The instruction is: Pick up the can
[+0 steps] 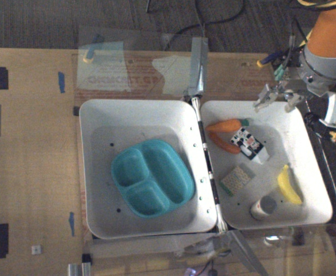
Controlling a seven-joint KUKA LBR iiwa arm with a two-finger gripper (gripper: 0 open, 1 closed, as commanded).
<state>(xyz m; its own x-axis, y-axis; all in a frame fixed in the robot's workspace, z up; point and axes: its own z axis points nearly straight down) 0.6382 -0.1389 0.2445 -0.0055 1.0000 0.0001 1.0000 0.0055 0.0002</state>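
The can point(264, 206) is a small grey cylinder standing near the front wall of the right bin point(312, 154), its pale top facing up. My gripper point(278, 98) hangs above the back rim of that bin, far behind the can, with its metal fingers point(264, 100) spread apart and nothing between them. The orange band of the arm shows at the top right.
In the right bin lie an orange carrot point(224, 132), a black-and-white carton point(248, 143), a speckled sponge point(236, 179) and a yellow banana point(288, 185) just right of the can. The left bin point(93, 154) holds a teal divided plate point(151, 177).
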